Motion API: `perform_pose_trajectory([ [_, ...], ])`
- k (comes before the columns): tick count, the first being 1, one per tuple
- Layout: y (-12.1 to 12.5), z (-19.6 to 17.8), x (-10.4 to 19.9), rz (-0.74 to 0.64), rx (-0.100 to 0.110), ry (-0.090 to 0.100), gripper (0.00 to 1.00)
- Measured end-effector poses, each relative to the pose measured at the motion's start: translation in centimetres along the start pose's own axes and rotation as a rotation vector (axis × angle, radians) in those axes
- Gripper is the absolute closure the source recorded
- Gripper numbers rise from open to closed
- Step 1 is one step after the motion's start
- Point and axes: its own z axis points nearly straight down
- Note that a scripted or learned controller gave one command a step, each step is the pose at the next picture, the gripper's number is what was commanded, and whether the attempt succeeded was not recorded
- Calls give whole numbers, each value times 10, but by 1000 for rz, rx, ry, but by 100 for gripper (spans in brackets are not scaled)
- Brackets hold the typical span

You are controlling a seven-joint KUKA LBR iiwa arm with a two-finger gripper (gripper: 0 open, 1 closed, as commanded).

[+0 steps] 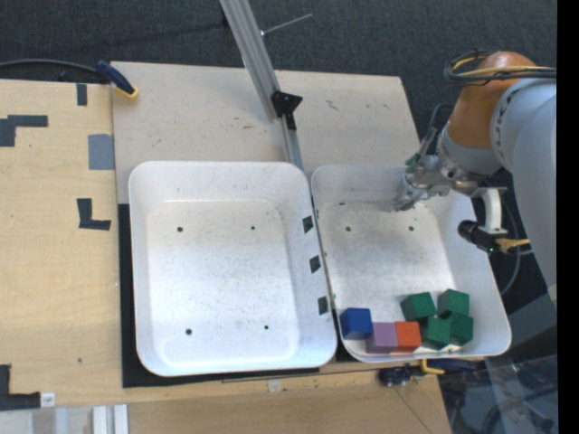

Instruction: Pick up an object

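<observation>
Several small blocks lie bunched at the near edge of the right bin (380, 188): a blue block (355, 322), a purple block (384, 335), an orange block (408, 334) and green blocks (441, 316). My gripper (406, 198) hangs over the far right part of that bin, well away from the blocks, with nothing seen between its fingers. The arm comes in from the right with its orange band above the wrist.
The left bin (222, 265) lies beside the right one. A slanted metal pole (256, 57) runs from the top down to the gap between the bins. A blue and yellow tool (117, 78) lies on the bench at the far left.
</observation>
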Motion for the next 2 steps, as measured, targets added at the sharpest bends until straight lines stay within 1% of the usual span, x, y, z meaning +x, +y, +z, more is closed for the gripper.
perform_pose_trajectory([
  [1, -7, -49, -4, 3, -5, 1, 100],
  [2, -2, -111, -1, 2, -7, 1, 100],
])
